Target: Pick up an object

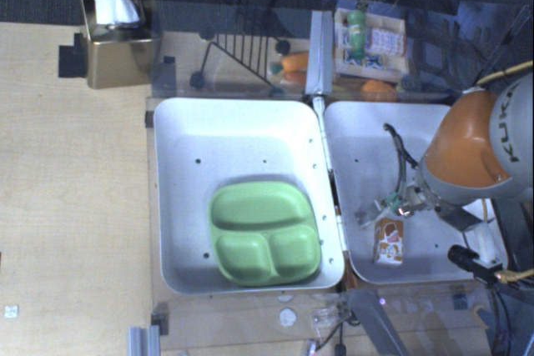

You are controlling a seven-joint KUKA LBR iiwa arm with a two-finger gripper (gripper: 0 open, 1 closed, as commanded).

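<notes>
Camera view from above lets us see two white bins side by side on the worktop [75, 179]. We find a green divided tray [265, 231] lying flat in the left bin [192, 137]. In the right bin [359, 137] a small brown-and-white carton [389, 241] lies near the front wall. The arm [471, 150] reaches in from the right, and its end effector [394, 203] hangs just above the carton's upper end; we cannot tell how its jaws stand. A tissue box [113, 33] sits at the worktop's far left corner.
</notes>
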